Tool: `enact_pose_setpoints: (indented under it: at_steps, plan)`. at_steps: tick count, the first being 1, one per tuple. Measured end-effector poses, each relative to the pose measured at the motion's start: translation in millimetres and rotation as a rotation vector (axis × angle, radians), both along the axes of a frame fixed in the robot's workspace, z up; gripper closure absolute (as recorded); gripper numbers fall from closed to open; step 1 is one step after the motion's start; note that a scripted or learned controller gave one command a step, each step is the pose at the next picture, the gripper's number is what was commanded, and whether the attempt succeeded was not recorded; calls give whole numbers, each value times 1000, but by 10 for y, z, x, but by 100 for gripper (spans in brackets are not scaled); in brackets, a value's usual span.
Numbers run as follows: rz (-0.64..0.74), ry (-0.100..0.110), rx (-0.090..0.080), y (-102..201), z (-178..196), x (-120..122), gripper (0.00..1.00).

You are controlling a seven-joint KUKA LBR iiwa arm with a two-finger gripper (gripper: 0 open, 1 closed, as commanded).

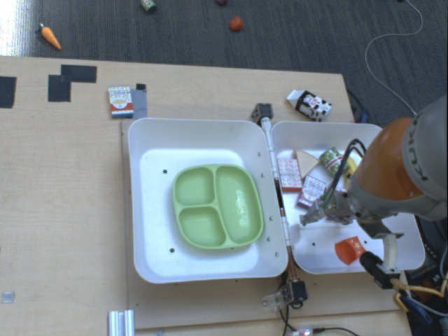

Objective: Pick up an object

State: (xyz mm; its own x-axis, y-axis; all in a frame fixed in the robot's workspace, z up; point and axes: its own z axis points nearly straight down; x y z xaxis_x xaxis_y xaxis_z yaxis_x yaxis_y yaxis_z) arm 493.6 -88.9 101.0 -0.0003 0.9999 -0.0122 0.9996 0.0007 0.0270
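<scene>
Camera view: a wooden bench [63,187] seen from above at a slant, bearing two shallow white bins side by side, with dark carpet beyond its far edge.
Left bin [150,257]: holds a green divided plate [218,206] with three compartments, lying flat near the middle.
Right bin [315,257]: crowded at its far end and bare white in the near left part.
Arm [402,163]: grey with an orange band, reaching in from the right and covering much of the right bin's right side.
Claw [323,211]: low over the middle of the right bin, pointing left; whether its fingers are spread or pressed together, I cannot tell, as the tips blur into the clutter.
Objects to pick: a red and white packet [288,173] lies by the bin's left wall; a pink and white packet [312,189] lies just beside it, next to the claw; a green and yellow item [336,159] sits at the far end; an orange block [348,250] rests near the front edge, under the arm.
Bench outside the bins: a small red and white box [120,101] behind the left bin; a black and white carton [310,104] behind the right bin.
Carpet: a toy carrot [50,36], a red ball [236,24] and two smaller bits.
</scene>
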Motion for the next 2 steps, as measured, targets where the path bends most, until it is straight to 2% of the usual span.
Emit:
enact_pose_setpoints:
  at_steps: [1, 2]
  plan:
    - [0, 18, 9, 51, -144, -46, 0]
    - [4, 13, 10, 60, -32, -25, 100]
